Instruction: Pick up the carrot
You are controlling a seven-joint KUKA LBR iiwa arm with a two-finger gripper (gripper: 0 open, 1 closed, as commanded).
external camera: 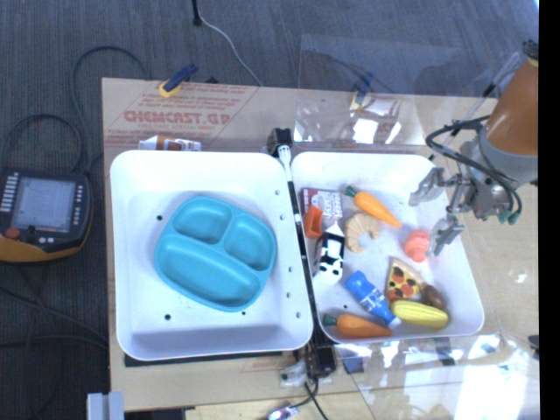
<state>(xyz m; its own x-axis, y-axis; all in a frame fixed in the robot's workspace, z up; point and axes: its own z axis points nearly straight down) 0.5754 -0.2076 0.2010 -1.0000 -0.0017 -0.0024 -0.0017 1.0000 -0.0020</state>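
Note:
An orange carrot (376,206) with a green top lies slantwise in the upper middle of the right bin (398,166). A second carrot (360,326) rests along that bin's front wall. My gripper (437,210) hangs over the bin's right side, to the right of the upper carrot and just above a pink toy (417,245). Its two fingers (427,186) stand spread apart, open, with nothing between them.
The right bin also holds a croissant (361,228), a cow figure (330,257), a blue bottle (367,294), a pizza slice (402,280), a yellow banana (419,313) and a red carton (322,203). A blue divided plate (217,250) sits in the left bin (140,322).

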